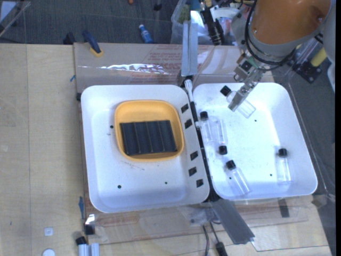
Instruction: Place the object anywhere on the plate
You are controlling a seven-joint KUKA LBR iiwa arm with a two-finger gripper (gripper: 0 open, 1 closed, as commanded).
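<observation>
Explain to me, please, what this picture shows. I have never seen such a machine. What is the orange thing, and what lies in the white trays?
The picture comes from one camera above a bench, looking down at a slant. The orange and grey shape is a robot arm reaching in from the right. Its claw hangs over the right bin, beside a small clear bottle; whether it grips that bottle I cannot tell. More clear bottles with black caps lie in that bin. The left bin holds a yellow plate with a dark ridged block on it.
</observation>
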